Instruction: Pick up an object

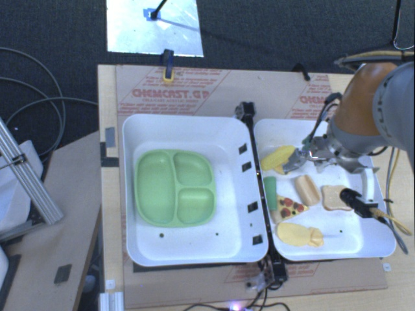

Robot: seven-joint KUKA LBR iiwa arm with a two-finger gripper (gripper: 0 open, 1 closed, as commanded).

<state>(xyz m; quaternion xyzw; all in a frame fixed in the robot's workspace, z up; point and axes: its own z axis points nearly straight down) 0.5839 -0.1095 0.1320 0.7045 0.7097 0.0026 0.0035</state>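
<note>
Apparently claw (293,162) sits at yellow banana (277,157), opening unclear.

Gripper (293,162) low, arm bent leftward

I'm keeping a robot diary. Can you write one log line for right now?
arm: over right bin | end effector: at yellow banana toy | grasp: unconfirmed | left bin: green divided plate

The right shallow white bin (376,238) is crowded: toy foods lie close together, leaving open floor only along its near right edge. The left shallow white bin (194,125) offers clearance around the green divided plastic plate (174,188).
</note>
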